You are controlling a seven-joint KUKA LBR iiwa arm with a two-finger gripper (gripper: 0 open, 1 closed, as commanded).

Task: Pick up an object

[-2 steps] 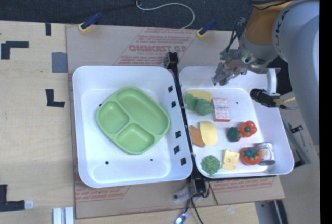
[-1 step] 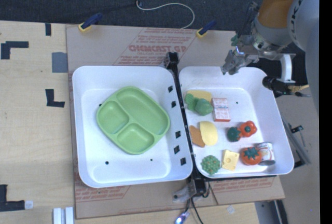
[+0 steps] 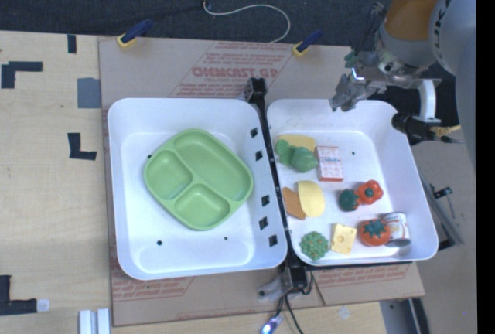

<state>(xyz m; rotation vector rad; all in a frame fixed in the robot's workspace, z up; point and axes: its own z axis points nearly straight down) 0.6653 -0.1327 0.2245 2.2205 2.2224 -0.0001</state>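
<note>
The gripper [image 3: 346,99] hangs at the upper right of the frame, above the far rim of the right bin [image 3: 402,141]; whether it is open or closed cannot be told, and nothing shows in it. Toy foods lie in that bin: a small white carton [image 3: 329,163] with red printing too small to read, long axis running up-down in the frame; a green vegetable [image 3: 297,156]; a yellow piece [image 3: 311,198]; a tomato [image 3: 371,191]; broccoli [image 3: 314,245]; a cheese wedge [image 3: 343,238]. The left bin [image 3: 128,193] holds a green divided plate [image 3: 198,178]. Red mirrored lettering marks the cardboard [image 3: 155,69].
</note>
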